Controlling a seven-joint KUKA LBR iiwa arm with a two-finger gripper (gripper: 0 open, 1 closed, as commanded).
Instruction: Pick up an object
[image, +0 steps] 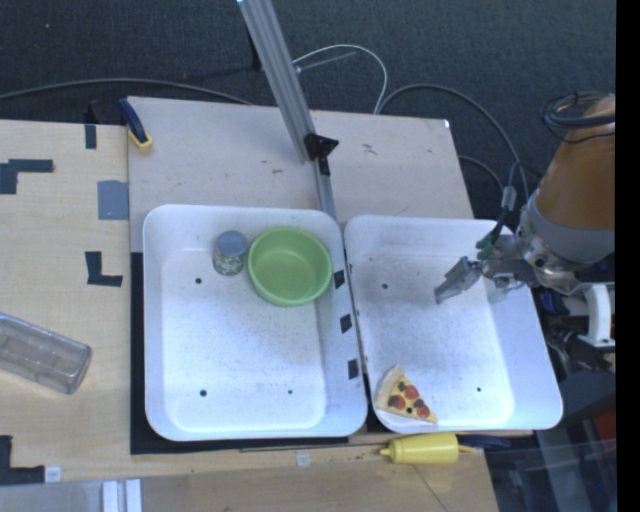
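The arm comes in from the right, its hand (458, 281) hanging over the right bin (520, 400), in that bin's far half. Whether the hand is apart or together I cannot tell from here; it reads as one grey wedge pointing left and down, and nothing shows in it.

So the job looks barely started: nothing is lifted yet. The things it could pick are all lying where they lie. Closest is the pizza slice (404, 396), flat in the near left corner of the right bin, near the hand but clearly apart from it. In the left bin (240, 400), along its far side, a green bowl (290, 265) sits upright with a small can (230, 252) just beside it on the left. A yellow bottle (424, 449) lies on its side on the bench just outside the near rim of the right bin.

To my eye, choosing a thing, coming down on it, closing and lifting all remain to be done.
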